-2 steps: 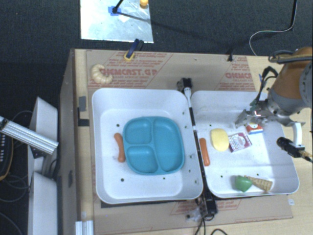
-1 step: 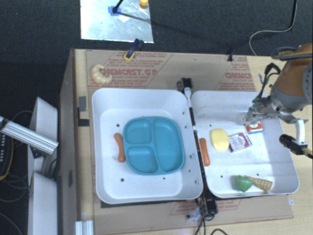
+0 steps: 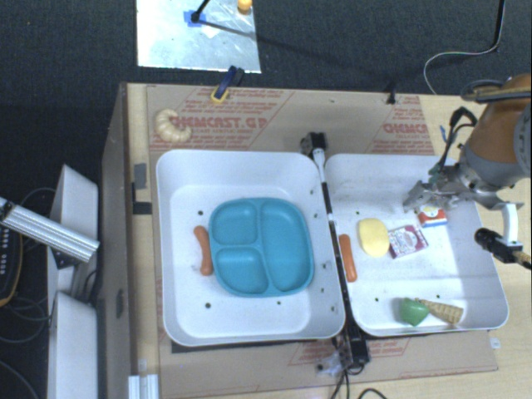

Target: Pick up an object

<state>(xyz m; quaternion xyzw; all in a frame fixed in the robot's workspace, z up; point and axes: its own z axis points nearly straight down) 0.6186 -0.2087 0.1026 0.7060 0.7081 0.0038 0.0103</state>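
The bins (image 3: 249, 169) look like smooth, faintly glossy white plastic, and the blue tray (image 3: 260, 246) like matt plastic. They rest on printed brown cardboard (image 3: 274, 119); beyond its far edge lies a shiny metal sheet (image 3: 179, 32) on dark, rough carpet (image 3: 349, 23).

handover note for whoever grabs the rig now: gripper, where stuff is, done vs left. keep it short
Gripper: low over the back of the right bin, next to a small red-and-white item. I can't tell from this view whether it is gripping anything.
Right bin: yellow block, red-and-white packet, orange sausage by the left wall, green ice-cream cone toy at the front.
Left bin: blue divided plate, a second sausage to its left.
Done: nothing visibly lifted.
Left: secure one object and raise it; the red-and-white item is likely the closest candidate.
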